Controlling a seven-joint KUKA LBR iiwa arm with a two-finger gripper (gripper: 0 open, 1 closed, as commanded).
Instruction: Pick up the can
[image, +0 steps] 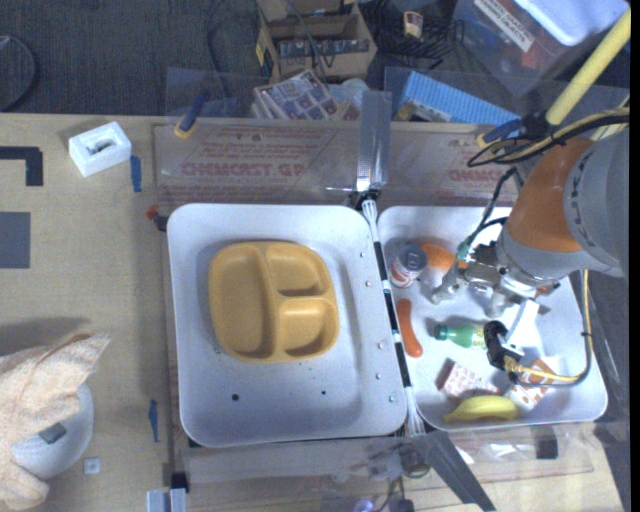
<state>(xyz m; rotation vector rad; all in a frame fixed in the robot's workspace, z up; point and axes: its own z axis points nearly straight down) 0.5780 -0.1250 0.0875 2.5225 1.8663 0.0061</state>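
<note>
Slanted overhead view of two shallow white bins set side by side. In the left bin: a single yellow divided plate, flat, around the centre. In the right bin: the can, apparently upright, in the far left corner, close to the wall shared with the left bin. Just right of the can, a rounded orange item, touching or nearly so. Nearer along the same wall, an orange carrot-shaped piece. Near the bin's centre, a green bottle on its side. At the near wall, a banana, with a red-and-white chequered packet between bottle and banana. Just right of the can and apart from it, the gripper, low over the bin and beyond the green bottle. Spread or pressed together: cannot tell from this angle. Entering from the right, the grey arm with its orange band
</note>
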